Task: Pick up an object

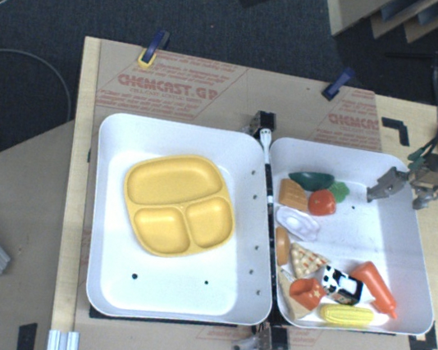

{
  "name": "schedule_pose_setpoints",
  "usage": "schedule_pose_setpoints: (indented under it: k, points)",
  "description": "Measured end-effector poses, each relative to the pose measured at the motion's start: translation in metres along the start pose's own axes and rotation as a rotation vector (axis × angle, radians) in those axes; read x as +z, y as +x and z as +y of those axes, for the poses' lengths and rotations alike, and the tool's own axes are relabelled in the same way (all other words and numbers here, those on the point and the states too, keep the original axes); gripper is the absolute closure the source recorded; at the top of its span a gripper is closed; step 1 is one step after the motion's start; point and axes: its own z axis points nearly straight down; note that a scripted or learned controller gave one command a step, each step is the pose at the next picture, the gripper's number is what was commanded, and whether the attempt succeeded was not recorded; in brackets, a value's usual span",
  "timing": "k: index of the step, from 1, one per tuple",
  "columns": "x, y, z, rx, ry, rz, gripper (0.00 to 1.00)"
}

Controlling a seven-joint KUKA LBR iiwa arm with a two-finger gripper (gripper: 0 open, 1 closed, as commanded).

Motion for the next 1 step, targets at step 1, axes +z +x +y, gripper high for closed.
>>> schedule_pose_setpoints:
  k: [1]
  points:
    - [-0.0084, 0.0005, 0.003, -0.003, -0.015, -0.003, 0.0]
